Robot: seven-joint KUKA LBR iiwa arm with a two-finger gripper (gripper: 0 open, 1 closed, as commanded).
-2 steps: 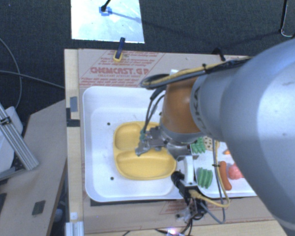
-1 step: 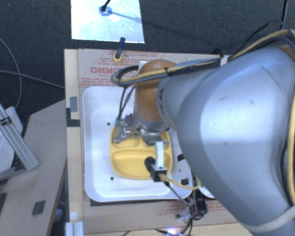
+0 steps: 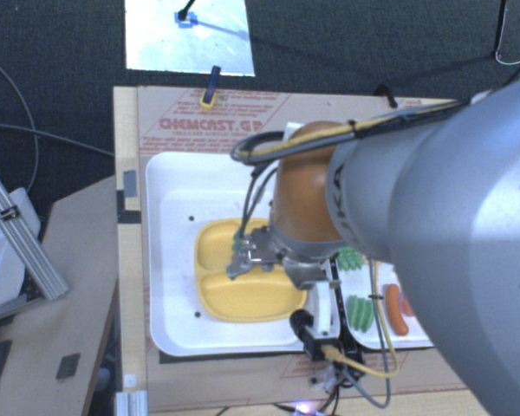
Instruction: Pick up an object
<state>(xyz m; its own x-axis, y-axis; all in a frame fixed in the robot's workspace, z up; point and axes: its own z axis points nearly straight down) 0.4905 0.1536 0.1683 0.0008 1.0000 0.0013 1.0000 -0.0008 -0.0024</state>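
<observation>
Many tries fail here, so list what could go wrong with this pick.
1. The arm hangs right over the yellow tray in the left bin and hides the contact point, so a miss could pass unnoticed.
2. The tray is wide and shallow; the jaws may slip off its rim.
3. Cables hang low near the divider and the green items; they might snag or drag them.

Your colours on the bench: white, yellow, grey and orange.

You have a yellow divided tray (image 3: 243, 297) lying in the white left bin (image 3: 169, 232). Your arm (image 3: 451, 224) is grey with an orange band (image 3: 303, 189). In the right bin you see green pieces (image 3: 360, 312) and an orange-red sausage shape (image 3: 397, 310). The board (image 3: 217, 115) under the bins is pale tan with red lettering, on dark speckled flooring (image 3: 52, 50).
</observation>
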